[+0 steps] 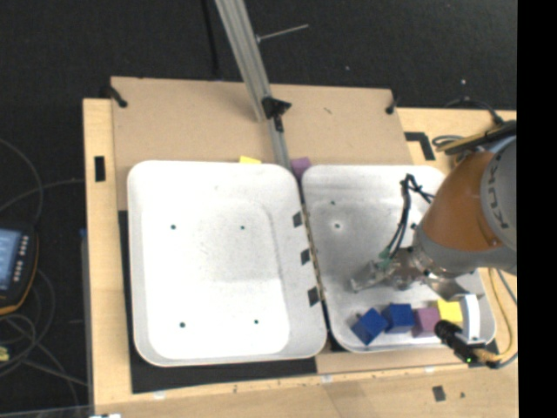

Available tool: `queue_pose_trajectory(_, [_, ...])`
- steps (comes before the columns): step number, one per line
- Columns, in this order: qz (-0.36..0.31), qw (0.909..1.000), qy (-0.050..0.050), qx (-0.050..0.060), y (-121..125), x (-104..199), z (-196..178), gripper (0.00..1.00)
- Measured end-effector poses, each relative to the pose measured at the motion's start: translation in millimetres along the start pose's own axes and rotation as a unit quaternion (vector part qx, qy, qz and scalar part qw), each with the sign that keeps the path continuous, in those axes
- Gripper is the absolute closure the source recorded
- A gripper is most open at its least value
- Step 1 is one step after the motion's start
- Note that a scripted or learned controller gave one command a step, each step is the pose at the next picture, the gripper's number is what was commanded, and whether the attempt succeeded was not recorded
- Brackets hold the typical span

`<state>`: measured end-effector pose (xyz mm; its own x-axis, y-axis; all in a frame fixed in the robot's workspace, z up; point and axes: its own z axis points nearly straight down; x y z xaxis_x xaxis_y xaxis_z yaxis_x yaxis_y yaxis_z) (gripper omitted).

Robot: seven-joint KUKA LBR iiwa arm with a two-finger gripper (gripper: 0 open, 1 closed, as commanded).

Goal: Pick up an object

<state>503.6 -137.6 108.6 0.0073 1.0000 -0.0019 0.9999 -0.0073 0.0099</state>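
Near the front edge of the right bin lie two blue blocks, one to the left and one beside it. A purple block and a yellow block lie to their right. My gripper reaches in from the right, low over the bin floor, just behind the blue blocks. Its grey fingers point left. Nothing shows between them.
The left bin stands beside the right one. Behind the bins, a yellow piece and a purple piece lie on the bench. A slanted metal rail rises at the back. Cables hang off the arm's wrist.
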Motion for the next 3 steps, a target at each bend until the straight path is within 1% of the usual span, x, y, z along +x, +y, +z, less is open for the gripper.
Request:
queue_pose_trajectory(1, [-0.006, 1.0000, 0.000, 0.000, 19, 47, -200, 0.00])
queue_pose_trajectory(2, [-0.006, 1.0000, 0.001, 0.005, 23, 70, -177, 0.00])
queue_pose_trajectory(3, [-0.003, 1.0000, 0.001, 0.008, -11, 69, -92, 0.00])
